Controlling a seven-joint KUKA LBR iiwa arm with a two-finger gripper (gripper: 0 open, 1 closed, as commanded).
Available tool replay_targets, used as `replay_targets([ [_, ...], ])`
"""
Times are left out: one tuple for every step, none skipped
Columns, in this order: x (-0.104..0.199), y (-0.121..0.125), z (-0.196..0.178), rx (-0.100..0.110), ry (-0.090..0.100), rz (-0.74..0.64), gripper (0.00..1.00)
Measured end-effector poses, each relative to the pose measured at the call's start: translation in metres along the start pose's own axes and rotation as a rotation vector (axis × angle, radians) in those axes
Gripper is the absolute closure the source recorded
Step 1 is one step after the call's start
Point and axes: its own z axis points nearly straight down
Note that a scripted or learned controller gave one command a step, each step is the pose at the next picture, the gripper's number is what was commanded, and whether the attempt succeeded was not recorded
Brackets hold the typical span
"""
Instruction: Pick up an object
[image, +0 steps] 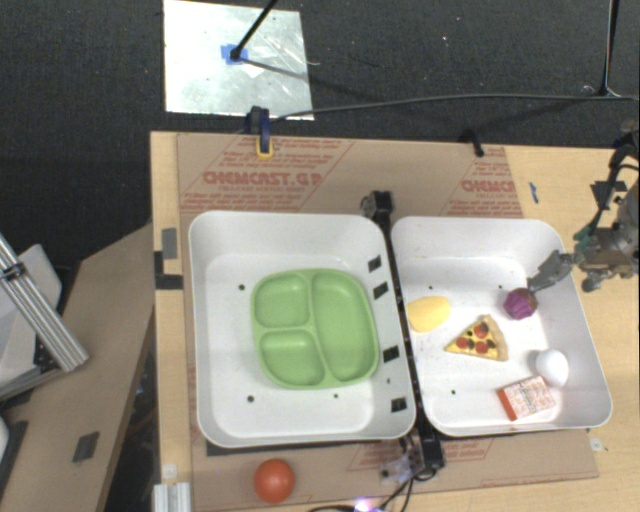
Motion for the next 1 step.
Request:
replay_targets([
  [0.0007,0.0024,-0.0068,-0.011,-0.003,-0.004,0.0],
])
